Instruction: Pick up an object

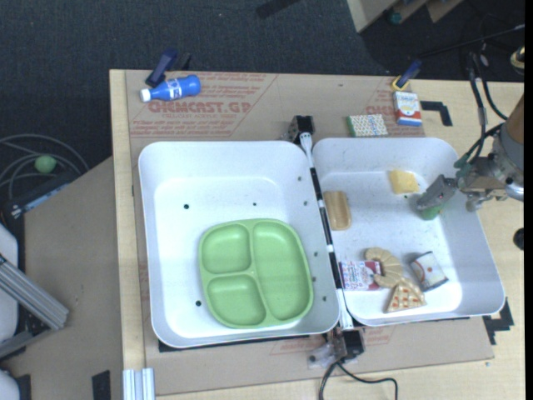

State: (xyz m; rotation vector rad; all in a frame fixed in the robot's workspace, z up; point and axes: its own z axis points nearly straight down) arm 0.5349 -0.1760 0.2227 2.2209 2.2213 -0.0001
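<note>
The end effector [435, 198], grip state unreadable, hangs beside the yellow block [403, 181] and could knock it aside.

Both white bins [166, 223] look like smooth moulded plastic, slightly glossy. Green divided plate [254, 272] is matt plastic, smooth. Bench top [250, 98] is bare cardboard-like board, matt, with red print. Blue bottle [173, 88] looks like shiny plastic. Gripper [435, 197] looks like dull grey metal.
</note>
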